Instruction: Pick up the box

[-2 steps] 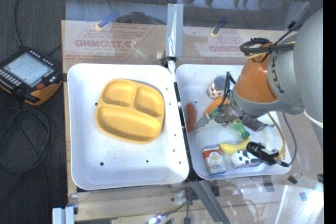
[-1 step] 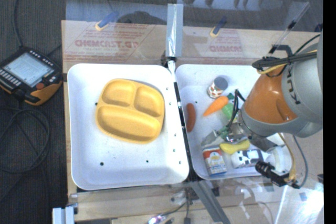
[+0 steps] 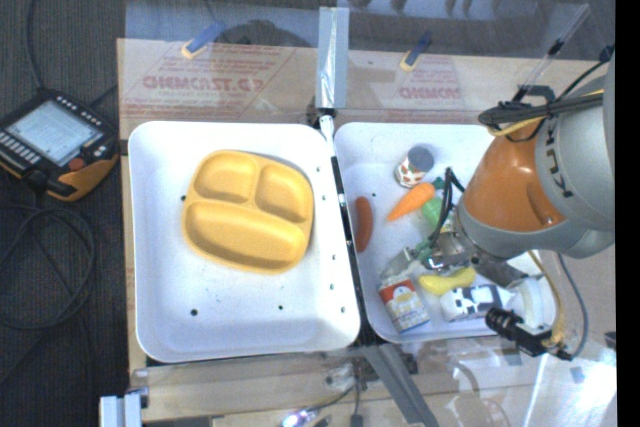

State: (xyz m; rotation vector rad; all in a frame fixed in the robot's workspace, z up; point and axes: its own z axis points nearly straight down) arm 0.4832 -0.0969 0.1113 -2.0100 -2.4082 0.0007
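Two white bins sit side by side on a pale board bench: left bin (image 3: 160,315), right bin (image 3: 375,150). One yellow tray (image 3: 248,208) with three compartments, moulded and glossy, lies in the left bin. The right bin holds one box (image 3: 403,302), small and carton-like with a red-and-white label, lying near the front wall, plus one carrot (image 3: 412,201), one brown sausage (image 3: 363,221), one yellow banana (image 3: 446,281), one green piece (image 3: 433,213) and one round grey-topped item (image 3: 414,166).

One arm (image 3: 540,185), grey with an orange band, reaches in over the right bin. Gripper (image 3: 436,251) sits low among the items, just beside the box and above the banana; its opening cannot be told. Box lies free on the bin floor.

Floor is dark carpet with cables. One pendant (image 3: 55,145) rests left of the bench. Clear sheeting stands behind the bins.
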